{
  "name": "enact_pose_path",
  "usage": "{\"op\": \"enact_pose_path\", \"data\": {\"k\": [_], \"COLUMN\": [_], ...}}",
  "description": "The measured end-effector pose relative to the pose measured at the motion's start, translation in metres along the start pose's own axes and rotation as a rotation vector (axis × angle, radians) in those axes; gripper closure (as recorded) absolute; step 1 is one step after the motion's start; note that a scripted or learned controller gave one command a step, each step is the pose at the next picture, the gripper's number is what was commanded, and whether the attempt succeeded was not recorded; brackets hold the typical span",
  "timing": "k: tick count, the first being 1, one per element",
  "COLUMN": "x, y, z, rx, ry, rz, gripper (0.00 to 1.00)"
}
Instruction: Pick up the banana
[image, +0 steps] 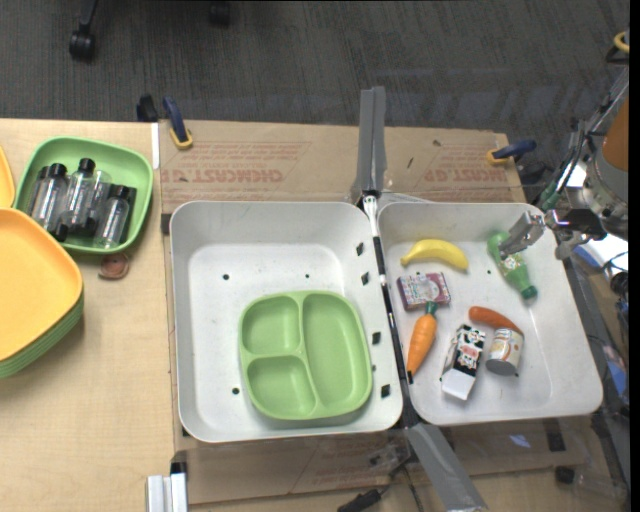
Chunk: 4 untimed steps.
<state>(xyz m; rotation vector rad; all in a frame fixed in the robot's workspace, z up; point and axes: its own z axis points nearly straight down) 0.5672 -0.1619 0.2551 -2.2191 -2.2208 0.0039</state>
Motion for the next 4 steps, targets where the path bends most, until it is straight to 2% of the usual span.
{"op": "enact_pose_path", "data": {"k": [1,2,3,4], "x": [-0.035,-0.023,-0.024,-0.019], "y": [0.041,0.084,0.085,0.091], "z": [0.094,0.163,0.153,0.087], "rx": [-0.001,-0.005,-0.007,-0.005], "ry": [0.000,-0.002,-0.003,-0.002], "rz": [-0.217,-0.411,-0.409,-0.098], "gripper": [0.00,0.00,1.00,1.00]}}
